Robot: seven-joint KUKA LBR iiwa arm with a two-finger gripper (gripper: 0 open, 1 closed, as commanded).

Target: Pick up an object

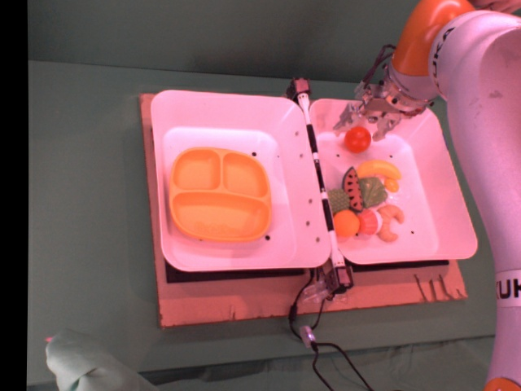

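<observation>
Gripper (368,117) of the grey arm (488,137) hangs over the far end of the right bin (431,177), its metal fingers spread apart and grasping nothing. Directly beneath and just toward the camera from the fingertips sits a small red ball-like object, probably a toy tomato (357,138); whether the fingers touch it cannot be told. It is round, glossy and bright red, and it rests alone on the white bin floor, apart from the other items.

Judging by this, the step in hand is the approach to a grasp: the gripper is poised over the tomato but has not closed on it. The next move likely calls for lowering so the fingers straddle the ball at its widest part, then closing gently, since a smooth round shape may roll or squirt out.

Nearer the camera in the same bin lies a cluster of toy foods: a yellow banana (379,169), a watermelon slice (352,188), a green leafy piece (373,191), an orange fruit (346,222), a pink-and-white piece (369,221) and a pale curved piece (391,222), perhaps a cashew or shrimp.

The left bin (203,108) holds an orange divided plate (220,194) with three compartments. A black-and-white divider bar (319,177) runs between the bins. Both bins rest on a brown board (244,304) on the green counter (81,177).
</observation>
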